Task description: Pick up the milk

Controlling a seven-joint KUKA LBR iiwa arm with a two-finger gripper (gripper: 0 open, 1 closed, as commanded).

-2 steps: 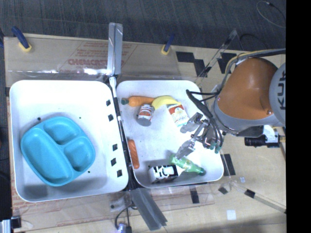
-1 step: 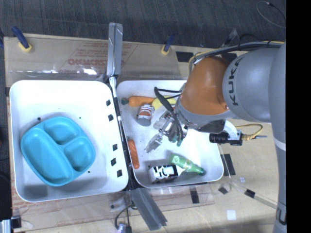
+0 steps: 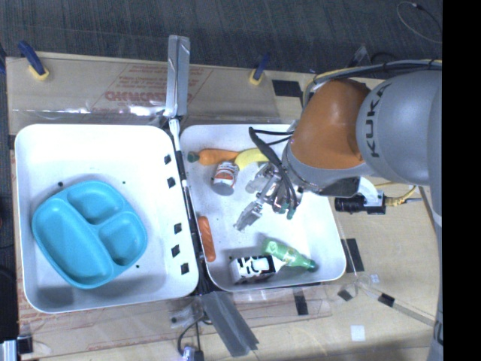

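Note:
The milk [image 3: 253, 266] is a small black-and-white carton lying on its side at the front edge of the right bin [image 3: 325, 232]. My gripper [image 3: 254, 200] hangs over the middle of that bin, behind the carton and apart from it. It is open, with nothing between its fingers. One fingertip [image 3: 246, 219] points toward the bin's front left. The grey arm with its orange band [image 3: 331, 130] covers the bin's back right corner.
A green bottle [image 3: 289, 255] lies right beside the milk. A tin can [image 3: 224, 176], a carrot [image 3: 216, 156] and a banana [image 3: 252, 156] lie at the back. An orange sausage-like piece [image 3: 206, 238] rests along the left wall. The left bin [image 3: 45, 145] holds a blue divided plate [image 3: 89, 233].

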